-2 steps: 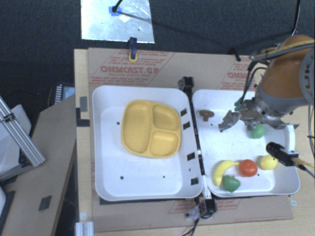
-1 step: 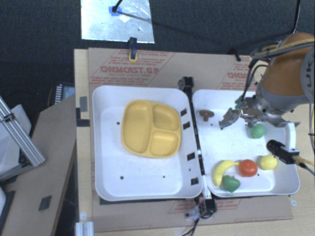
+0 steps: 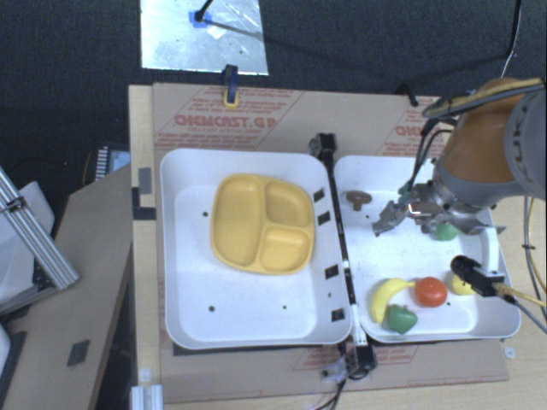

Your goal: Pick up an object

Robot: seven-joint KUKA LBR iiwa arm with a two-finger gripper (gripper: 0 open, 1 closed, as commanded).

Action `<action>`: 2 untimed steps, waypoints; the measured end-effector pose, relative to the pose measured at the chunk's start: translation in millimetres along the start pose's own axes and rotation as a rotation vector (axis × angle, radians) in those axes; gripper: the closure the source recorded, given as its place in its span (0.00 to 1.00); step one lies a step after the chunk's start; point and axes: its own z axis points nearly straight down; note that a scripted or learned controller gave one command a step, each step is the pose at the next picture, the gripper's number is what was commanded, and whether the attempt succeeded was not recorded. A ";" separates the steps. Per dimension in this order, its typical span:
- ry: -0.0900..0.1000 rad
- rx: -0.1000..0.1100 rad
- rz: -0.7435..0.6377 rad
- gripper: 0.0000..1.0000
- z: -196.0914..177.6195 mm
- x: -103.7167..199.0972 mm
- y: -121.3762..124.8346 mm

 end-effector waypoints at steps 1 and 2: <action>0.000 0.000 0.000 0.00 42.6 -2.8 2.2; 0.000 0.000 0.001 0.00 87.9 -2.4 1.9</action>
